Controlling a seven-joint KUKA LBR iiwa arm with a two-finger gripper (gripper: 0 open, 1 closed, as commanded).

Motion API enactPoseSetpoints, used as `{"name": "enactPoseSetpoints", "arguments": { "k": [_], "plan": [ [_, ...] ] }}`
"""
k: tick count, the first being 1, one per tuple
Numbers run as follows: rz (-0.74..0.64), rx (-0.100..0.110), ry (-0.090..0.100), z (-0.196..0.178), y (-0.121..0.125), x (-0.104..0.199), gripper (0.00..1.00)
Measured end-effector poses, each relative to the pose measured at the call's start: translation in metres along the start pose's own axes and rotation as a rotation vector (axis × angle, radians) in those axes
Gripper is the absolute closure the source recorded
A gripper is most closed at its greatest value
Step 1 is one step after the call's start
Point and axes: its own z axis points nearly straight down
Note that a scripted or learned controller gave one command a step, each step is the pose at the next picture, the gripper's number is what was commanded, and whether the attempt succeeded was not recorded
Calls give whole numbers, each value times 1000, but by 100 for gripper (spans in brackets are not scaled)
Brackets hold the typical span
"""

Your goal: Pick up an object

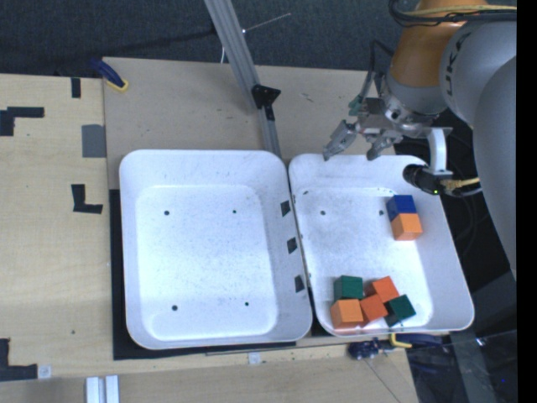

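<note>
Nothing is held yet: the gripper [359, 142] is parked with fingers spread over the far rim of the right bin [436, 250], probably for a clear approach. The blocks [369, 300] are bunched at the near edge, well apart from it.

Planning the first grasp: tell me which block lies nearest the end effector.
The blue block, in the right bin near its far right side. It sits closest to the end effector, just ahead of the orange block touching it; the other blocks cluster at the near edge.
</note>
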Motion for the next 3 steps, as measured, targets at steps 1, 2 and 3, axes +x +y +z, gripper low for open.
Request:
{"name": "enactPoseSetpoints", "arguments": {
  "k": [1,2,3],
  "plan": [
    [1,0,-1,0,0,0,0],
    [0,4,-1,45,3,3,0],
    [1,4,-2,90,-4,2,0]
  ]
}}
